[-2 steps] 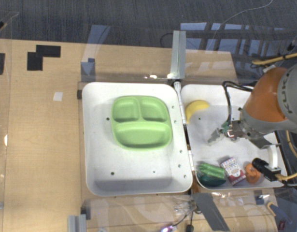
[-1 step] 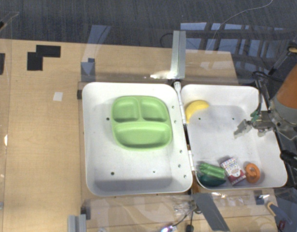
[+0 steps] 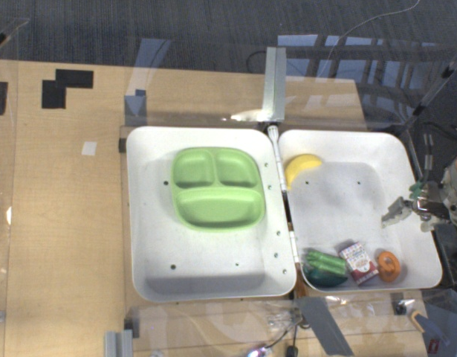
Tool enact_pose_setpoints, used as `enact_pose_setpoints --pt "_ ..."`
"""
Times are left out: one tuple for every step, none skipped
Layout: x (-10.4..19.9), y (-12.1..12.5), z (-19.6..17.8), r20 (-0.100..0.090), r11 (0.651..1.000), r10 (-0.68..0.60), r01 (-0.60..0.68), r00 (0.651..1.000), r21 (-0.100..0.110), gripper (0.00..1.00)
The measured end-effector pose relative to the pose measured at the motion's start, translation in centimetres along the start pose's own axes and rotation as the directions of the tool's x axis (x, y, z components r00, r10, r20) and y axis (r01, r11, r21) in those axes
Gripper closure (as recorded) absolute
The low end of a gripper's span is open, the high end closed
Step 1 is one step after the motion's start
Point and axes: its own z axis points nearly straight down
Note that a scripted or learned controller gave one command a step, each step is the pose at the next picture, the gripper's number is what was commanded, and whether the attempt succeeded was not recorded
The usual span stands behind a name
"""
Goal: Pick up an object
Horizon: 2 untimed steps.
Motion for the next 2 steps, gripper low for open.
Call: enact_pose_setpoints --pt "3.8 10.4 2.5 0.001 0.981 0.196 -0.196 0.981 0.001 0.00" --pt "3.9 10.6 1.3 0.001 0.983 0.184 -0.184 0.983 -0.004 1.00"
